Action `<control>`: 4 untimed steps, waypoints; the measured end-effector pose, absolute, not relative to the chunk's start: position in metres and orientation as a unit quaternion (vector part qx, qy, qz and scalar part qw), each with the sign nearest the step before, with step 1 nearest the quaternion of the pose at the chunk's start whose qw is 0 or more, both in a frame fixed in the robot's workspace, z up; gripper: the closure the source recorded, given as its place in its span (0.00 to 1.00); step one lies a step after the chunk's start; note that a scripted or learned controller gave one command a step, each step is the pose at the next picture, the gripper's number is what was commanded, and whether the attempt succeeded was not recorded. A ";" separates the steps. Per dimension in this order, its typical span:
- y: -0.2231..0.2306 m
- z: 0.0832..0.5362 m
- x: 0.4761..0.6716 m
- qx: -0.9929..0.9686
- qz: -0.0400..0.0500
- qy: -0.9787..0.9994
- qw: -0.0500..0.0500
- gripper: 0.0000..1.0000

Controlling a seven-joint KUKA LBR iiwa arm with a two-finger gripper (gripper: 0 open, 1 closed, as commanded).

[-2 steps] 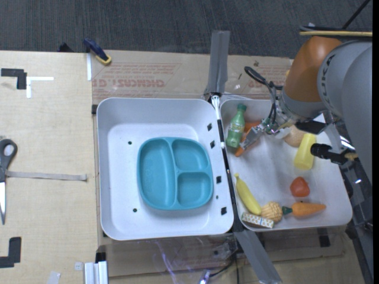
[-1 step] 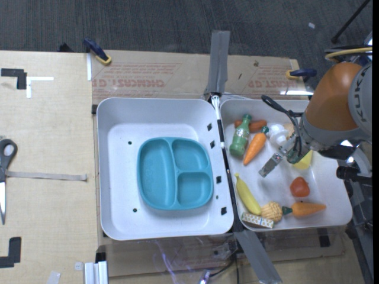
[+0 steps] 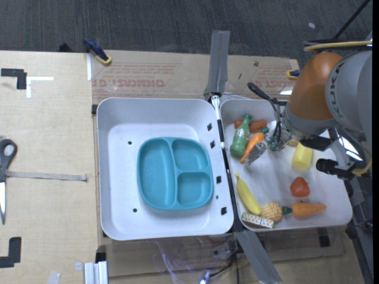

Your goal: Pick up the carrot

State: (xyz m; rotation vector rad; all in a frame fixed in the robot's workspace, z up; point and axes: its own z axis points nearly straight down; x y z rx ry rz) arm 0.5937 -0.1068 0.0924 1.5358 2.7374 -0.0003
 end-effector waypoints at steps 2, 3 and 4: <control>-0.163 0.093 0.660 0.691 0.001 0.723 -0.003 0.00; -0.203 0.090 0.658 0.755 -0.001 0.656 -0.007 0.00; -0.205 0.100 0.659 0.754 -0.003 0.657 -0.003 1.00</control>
